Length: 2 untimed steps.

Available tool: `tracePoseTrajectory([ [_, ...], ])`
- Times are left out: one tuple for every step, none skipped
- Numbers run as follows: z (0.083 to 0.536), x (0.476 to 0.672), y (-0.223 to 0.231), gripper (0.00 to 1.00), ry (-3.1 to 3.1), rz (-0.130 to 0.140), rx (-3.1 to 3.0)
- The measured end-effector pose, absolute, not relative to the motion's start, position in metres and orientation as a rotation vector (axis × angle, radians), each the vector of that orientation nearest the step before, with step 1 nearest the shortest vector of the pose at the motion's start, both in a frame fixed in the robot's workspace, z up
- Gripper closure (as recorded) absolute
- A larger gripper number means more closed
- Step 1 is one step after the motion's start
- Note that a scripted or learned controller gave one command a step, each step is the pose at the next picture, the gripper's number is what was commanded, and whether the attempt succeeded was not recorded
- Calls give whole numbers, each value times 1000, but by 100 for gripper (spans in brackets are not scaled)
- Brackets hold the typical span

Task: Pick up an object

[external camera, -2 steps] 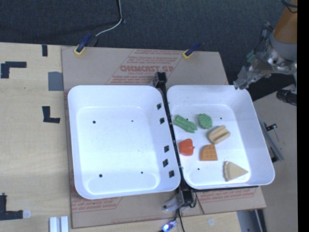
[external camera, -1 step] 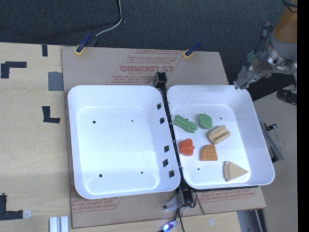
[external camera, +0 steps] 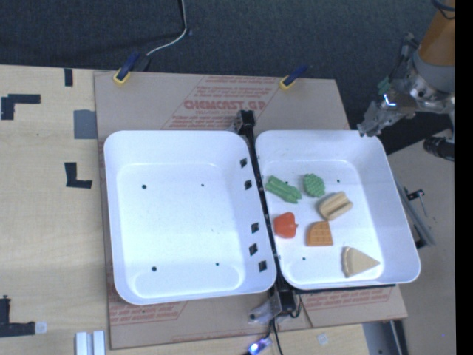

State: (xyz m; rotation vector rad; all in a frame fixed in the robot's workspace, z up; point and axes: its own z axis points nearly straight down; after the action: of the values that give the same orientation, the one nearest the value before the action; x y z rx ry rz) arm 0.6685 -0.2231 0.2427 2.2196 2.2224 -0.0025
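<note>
Two white bins were set side by side on the table (external camera: pixel 44 198). Small toy foods (external camera: pixel 319 213) were scattered in the right bin (external camera: pixel 395 220). Beyond its far right corner the jaws (external camera: pixel 373 124) were held; their state could not be told.

Both bins, the left bin (external camera: pixel 177 213) and right bin (external camera: pixel 369 161), look like smooth, faintly glossy white plastic. Under them lies a matt cardboard sheet (external camera: pixel 214 102) on a pale wood-look bench (external camera: pixel 44 198).
</note>
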Motion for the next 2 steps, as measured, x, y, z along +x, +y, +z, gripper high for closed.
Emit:
tracePoseTrajectory([
  [244, 669, -223, 100, 2222, -3, 2219],
  [244, 669, -223, 100, 2222, -3, 2220],
])
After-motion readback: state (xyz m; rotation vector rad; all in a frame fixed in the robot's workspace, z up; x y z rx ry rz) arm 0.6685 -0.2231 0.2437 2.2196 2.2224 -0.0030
